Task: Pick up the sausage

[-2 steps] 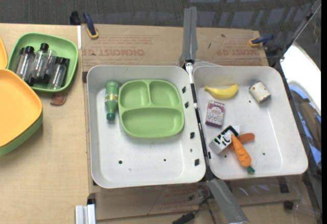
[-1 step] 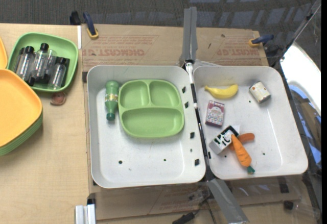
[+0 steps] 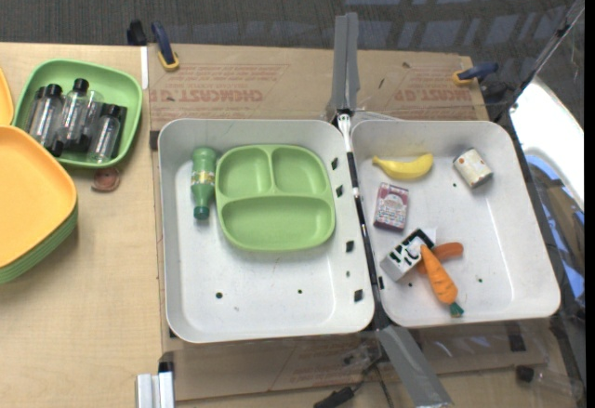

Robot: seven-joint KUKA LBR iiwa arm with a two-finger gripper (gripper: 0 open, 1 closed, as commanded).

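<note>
We look down on two white bins side by side. The sausage [image 3: 448, 250], a short reddish-orange piece, lies in the right bin [image 3: 530, 239] near its front, its long axis nearly left to right, tilted slightly up toward the right; its left end is hidden under the carrot [image 3: 439, 277]. The carrot's long axis runs diagonally, green tip pointing to the front right, and its blunt end touches a black-and-white carton [image 3: 405, 255]. Farther back we see a banana [image 3: 403, 165], a small pink box [image 3: 392, 207] and a small can [image 3: 472, 168]. In the left bin [image 3: 181, 295] sit a green divided plate [image 3: 275, 197] and, just beside it, a green bottle [image 3: 203, 180].
</note>
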